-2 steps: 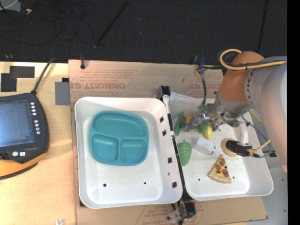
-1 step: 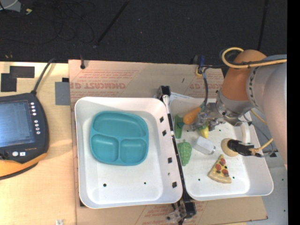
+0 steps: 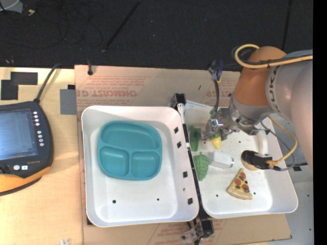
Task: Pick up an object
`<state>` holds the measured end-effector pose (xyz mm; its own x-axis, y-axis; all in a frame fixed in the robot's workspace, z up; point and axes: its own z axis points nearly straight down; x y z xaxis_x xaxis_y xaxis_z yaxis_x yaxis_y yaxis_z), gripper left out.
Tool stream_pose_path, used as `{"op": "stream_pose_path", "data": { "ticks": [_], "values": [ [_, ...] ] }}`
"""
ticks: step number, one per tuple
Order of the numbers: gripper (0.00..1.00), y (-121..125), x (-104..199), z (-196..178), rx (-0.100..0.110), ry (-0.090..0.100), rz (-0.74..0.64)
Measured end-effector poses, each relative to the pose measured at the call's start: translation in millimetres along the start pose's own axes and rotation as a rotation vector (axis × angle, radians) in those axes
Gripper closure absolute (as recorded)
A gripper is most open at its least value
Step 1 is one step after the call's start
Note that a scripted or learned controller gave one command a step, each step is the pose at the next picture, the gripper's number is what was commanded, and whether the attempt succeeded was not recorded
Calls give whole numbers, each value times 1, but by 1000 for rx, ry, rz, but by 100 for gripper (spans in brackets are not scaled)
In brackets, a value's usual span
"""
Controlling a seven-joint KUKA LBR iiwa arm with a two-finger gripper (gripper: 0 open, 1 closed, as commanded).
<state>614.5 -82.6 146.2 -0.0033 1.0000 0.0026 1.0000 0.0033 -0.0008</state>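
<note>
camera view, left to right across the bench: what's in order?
Teach pendant → teal divided plate in the left bin → green toy → gripper by a yellow piece → pizza slice toy

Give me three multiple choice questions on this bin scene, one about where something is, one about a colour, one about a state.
1. Where is the divided plate?
A. left bin
B. right bin
C. on the bench outside the bins

2. What colour is that plate?
A. red
B. teal
C. yellow

3. How does the pizza slice lie?
A. flat on the right bin floor
B. on the plate
C. propped upright against the bin wall

Answers:
1 A, it sits inside the left bin.
2 B, its surface is teal.
3 A, it rests flat below the gripper.
</note>
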Motion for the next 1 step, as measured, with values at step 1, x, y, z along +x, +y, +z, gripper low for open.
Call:
{"op": "stream_pose_path", "data": {
  "ticks": [1],
  "values": [
    [100, -7, 39, -44, -1, -1, 0]
  ]
}}
